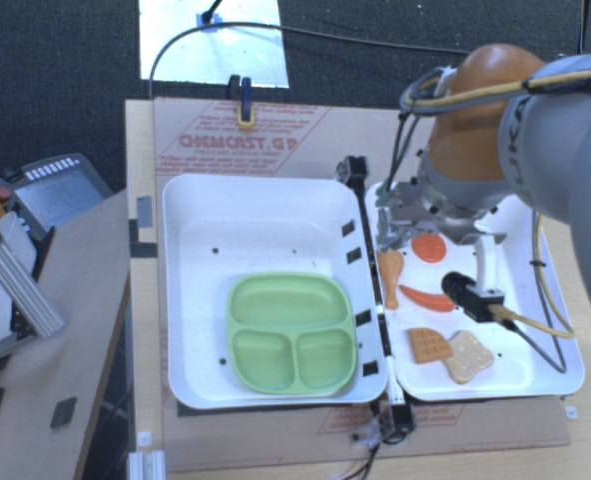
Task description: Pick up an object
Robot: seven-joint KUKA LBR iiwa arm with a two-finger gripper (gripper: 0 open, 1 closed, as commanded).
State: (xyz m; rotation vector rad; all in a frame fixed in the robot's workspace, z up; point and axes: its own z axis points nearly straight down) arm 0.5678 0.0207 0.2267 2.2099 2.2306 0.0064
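Observation:
My gripper (pixel 403 226) hangs low over the far left part of the right bin (pixel 547 360), under the grey wrist with its orange band. Just below it lie a red round slice (pixel 430 248) and an orange drumstick-shaped piece (pixel 390 269) beside the bin's left wall. A red chili pepper (pixel 425 297) lies in the middle of the bin. An orange cracker (pixel 428 345) and a pale bread slice (pixel 469 356) rest near the front edge. Nothing is seen held in the gripper.
The left bin (pixel 200 218) holds a green divided plate (pixel 291 331) in its front half. A black-clipped divider (pixel 365 258) separates the two bins. A grey device (pixel 60 193) and a metal rail (pixel 15 278) sit on the side table at the left.

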